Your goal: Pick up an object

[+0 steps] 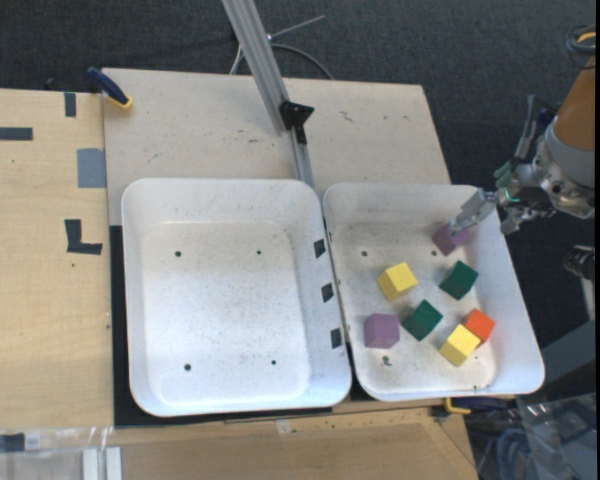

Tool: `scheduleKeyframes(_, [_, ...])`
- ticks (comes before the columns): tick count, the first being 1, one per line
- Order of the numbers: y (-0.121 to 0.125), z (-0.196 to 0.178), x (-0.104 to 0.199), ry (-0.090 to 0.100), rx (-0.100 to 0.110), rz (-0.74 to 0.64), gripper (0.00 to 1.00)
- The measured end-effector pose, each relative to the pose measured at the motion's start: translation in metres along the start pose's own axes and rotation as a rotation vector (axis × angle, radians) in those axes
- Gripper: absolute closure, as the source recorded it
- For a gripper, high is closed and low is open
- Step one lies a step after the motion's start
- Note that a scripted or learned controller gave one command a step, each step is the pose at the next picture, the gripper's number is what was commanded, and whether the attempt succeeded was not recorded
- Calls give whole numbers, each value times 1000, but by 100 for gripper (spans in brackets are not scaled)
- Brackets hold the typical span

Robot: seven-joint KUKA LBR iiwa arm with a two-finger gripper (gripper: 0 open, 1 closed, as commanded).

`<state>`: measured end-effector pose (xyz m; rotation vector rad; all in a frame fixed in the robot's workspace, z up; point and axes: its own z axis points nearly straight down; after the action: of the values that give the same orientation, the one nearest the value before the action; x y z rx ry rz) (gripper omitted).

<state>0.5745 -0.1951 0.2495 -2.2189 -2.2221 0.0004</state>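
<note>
The right bin (515, 313) holds several small blocks. A purple block (446, 237) lies near its far right corner. Further in are a yellow block (397, 279), a green block (459, 279), a second green block (421, 319), another purple block (381, 329), an orange block (478, 324) and a second yellow block (460, 344). My gripper (488, 217) hangs over the bin's far right corner, open, with nothing between its fingers. One fingertip (467, 218) sits just above and right of the purple corner block.
The left bin (130, 268) stands beside the right one, and dark clips (326, 290) join their shared rims. A slanted metal bar (265, 58) crosses the bench behind the bins. A wooden surface with tape marks lies at the left.
</note>
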Motion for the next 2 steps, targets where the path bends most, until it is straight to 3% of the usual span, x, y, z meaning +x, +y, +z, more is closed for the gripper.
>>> scheduleKeyframes(1, [-16,112,53,3,9,-2,0])
scheduleKeyframes(2, [-69,122,98,2,6,-1,0])
